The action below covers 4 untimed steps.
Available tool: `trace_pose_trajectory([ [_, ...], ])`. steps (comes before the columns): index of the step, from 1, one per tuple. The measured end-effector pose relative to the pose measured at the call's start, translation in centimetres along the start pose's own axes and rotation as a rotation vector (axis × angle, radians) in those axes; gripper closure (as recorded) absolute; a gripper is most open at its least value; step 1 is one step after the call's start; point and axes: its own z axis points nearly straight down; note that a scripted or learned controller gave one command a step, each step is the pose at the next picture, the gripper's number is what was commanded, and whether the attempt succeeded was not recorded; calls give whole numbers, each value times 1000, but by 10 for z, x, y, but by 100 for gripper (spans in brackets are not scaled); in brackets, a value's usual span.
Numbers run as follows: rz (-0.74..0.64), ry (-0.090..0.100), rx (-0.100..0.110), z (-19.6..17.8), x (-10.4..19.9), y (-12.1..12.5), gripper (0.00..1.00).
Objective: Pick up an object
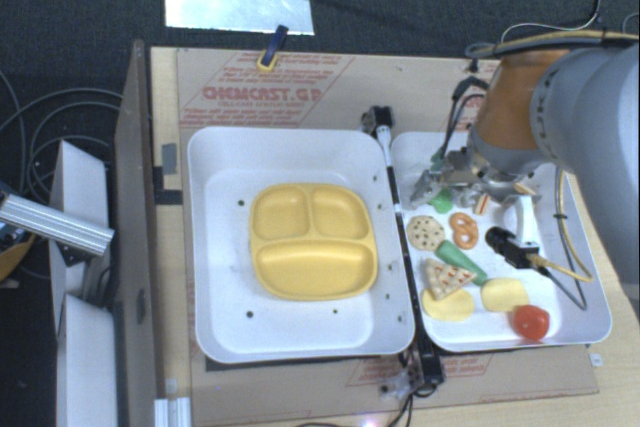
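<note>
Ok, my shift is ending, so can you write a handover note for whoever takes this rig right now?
Claw: low over the far left part of the right bin, above the cookie; no item visibly held.
Things: cookie, pretzel, pizza slice and tomato lie in the right bin; a yellow plate sits in the left bin.
Done: nothing lifted yet.
Left: grasp one item and raise it.
</note>
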Motion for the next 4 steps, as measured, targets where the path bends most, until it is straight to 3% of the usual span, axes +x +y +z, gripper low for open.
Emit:
trace_pose_trajectory([
  [1,5,-2,-1,-1,-57,-39,0],
  [2,0,0,-1,0,-33,-79,0],
  [3,-5,-4,-12,-2,-60,-3,0],
  [4,0,1,2,0,-34,-73,0],
])
